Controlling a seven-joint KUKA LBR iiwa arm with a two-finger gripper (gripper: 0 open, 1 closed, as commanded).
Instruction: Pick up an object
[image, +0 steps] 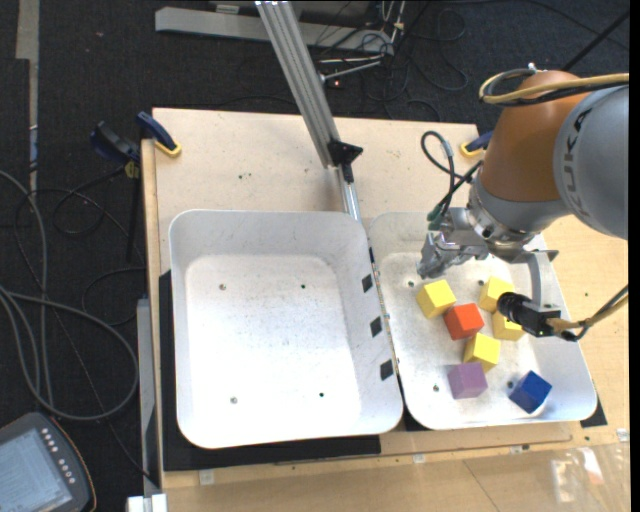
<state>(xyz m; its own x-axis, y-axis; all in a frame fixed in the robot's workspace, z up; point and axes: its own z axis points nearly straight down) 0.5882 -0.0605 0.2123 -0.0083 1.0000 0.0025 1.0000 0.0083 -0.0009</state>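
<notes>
Camera view gives you three yellow blocks (436, 298), one orange (463, 320), purple (466, 380), blue (530, 391); claw (437, 256) grip (can't tell).

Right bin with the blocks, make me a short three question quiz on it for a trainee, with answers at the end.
1. True or false: the purple block lies in the right bin.
2. Which colour has several blocks: A orange, B yellow, C blue?
3. Which block sits nearest the gripper?

Key: 1 true. 2 B; the orange block and blue block are single. 3 the yellow block just below it.
</notes>
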